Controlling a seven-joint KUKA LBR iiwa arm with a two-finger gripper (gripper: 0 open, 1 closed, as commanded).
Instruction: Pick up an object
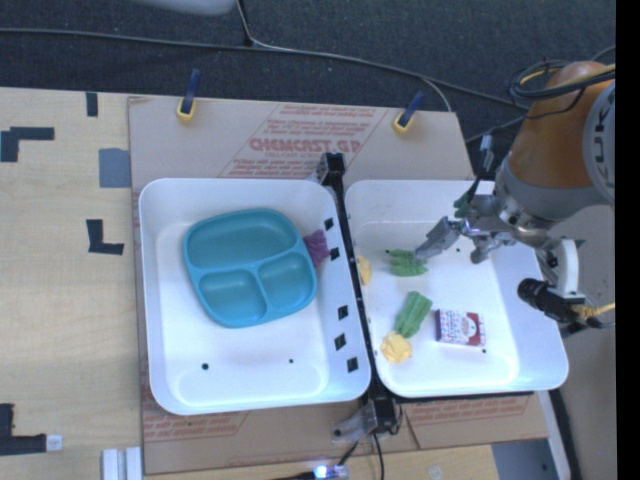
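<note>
While the small green toy (405, 262) lies at the far left of the right bin (535, 368), I log my hand (458, 240) beside it, fingers spread, gripping nothing. Nearby: green piece (412, 313), yellow piece (396, 348), red-and-white card (460, 327). Risk: fingers nudging the toy aside.

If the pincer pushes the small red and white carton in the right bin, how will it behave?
The small red and white carton lies flat on the right bin's floor, so it would probably slide, not roll. It looks light. Its flat, low shape may make gripping difficult.
</note>
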